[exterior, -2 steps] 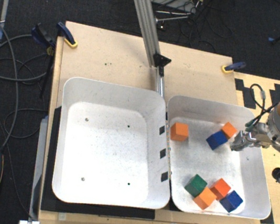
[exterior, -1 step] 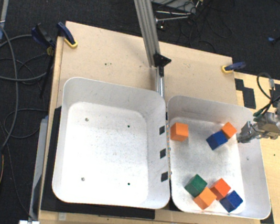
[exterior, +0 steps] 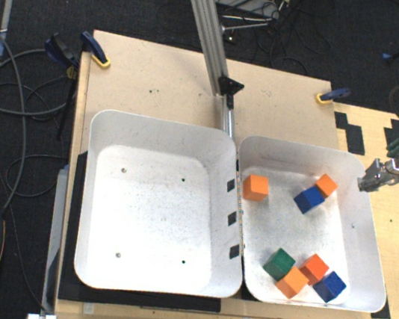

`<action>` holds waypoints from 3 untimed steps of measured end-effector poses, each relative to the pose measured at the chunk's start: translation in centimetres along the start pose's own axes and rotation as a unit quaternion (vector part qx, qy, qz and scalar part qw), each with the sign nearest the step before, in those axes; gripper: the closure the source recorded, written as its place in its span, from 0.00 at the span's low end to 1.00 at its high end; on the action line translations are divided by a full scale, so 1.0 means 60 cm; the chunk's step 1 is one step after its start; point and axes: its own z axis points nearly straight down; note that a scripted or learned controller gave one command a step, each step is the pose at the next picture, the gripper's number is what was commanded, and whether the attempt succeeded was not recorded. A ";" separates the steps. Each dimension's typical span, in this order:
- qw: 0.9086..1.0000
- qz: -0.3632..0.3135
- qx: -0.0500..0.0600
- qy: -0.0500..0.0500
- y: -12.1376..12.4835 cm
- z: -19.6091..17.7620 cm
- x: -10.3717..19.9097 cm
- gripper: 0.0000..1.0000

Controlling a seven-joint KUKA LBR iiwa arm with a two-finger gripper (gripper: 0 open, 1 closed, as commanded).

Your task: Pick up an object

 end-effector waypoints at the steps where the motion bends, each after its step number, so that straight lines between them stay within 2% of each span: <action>1: 1.000 -0.003 0.004 0.003 0.018 0.023 0.089 1.00; 3: 1.000 -0.003 0.005 0.003 0.021 0.046 0.285 1.00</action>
